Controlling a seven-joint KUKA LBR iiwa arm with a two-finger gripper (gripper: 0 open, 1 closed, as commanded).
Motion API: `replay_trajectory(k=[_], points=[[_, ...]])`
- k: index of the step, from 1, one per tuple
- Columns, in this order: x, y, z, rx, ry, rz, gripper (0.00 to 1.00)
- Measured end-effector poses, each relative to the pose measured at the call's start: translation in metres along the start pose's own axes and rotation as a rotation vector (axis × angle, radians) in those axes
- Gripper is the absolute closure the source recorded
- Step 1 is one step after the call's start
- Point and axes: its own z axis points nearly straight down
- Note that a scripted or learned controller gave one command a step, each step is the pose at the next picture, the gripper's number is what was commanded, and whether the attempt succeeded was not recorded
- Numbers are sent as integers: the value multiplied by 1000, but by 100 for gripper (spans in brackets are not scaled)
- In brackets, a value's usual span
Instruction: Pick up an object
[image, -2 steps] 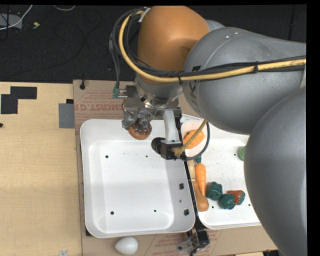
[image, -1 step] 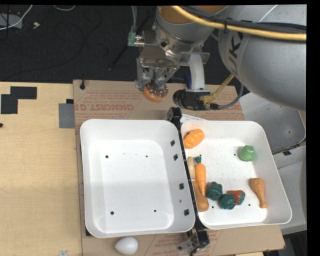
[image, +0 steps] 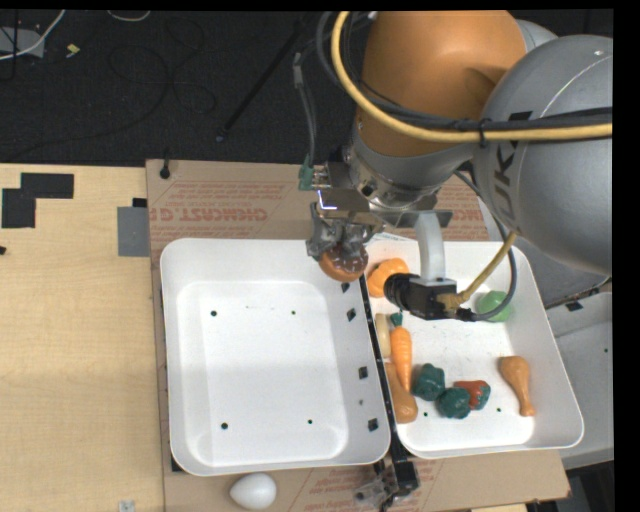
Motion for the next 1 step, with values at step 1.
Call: replay_trajectory(k=[1], points=[[-7,-36,16,-3,2,-1,100]])
